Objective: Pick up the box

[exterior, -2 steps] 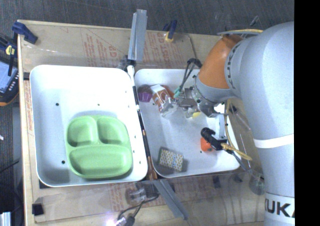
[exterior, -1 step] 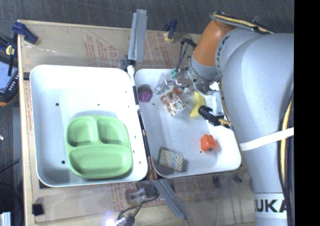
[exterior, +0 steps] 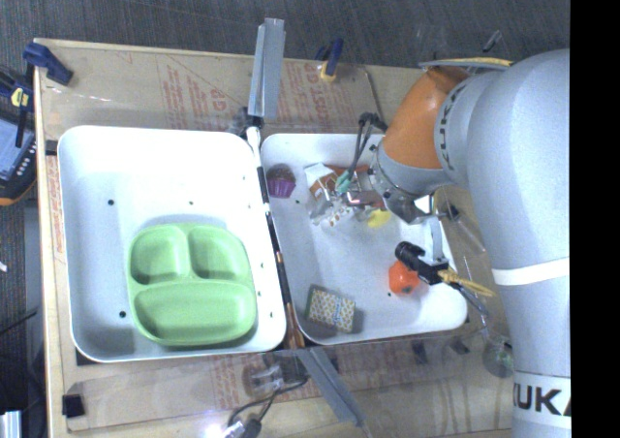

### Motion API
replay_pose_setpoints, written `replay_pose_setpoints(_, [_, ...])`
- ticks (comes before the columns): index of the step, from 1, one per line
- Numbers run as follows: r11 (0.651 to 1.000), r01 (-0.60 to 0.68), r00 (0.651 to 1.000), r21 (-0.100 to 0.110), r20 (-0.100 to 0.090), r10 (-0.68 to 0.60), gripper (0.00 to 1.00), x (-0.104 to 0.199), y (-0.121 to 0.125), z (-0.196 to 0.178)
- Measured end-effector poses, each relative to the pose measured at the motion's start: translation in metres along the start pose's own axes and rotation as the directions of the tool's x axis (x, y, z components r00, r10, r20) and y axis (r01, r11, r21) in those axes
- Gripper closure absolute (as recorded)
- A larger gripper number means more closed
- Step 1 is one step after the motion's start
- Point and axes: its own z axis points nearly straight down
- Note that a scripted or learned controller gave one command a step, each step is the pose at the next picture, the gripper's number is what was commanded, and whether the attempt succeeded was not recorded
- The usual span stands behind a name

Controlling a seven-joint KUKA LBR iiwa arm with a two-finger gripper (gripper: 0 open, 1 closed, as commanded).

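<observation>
Though blurry, claw seemingly off box.

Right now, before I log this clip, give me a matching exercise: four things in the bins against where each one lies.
Things
1. green divided tray
2. small purple object
3. patterned box
4. orange object

Places
A. right bin, upper left corner in the view
B. left bin
C. right bin, toward its right wall
D. right bin, by its lower wall in the view

Pairs: 1-B, 2-A, 3-D, 4-C
</observation>
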Motion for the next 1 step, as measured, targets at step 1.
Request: replay_pose_setpoints(1, [1.000, 0.004, 1.000, 0.002, -0.001, -0.004, 1.00, 0.0010, 0.0003, -0.0097])
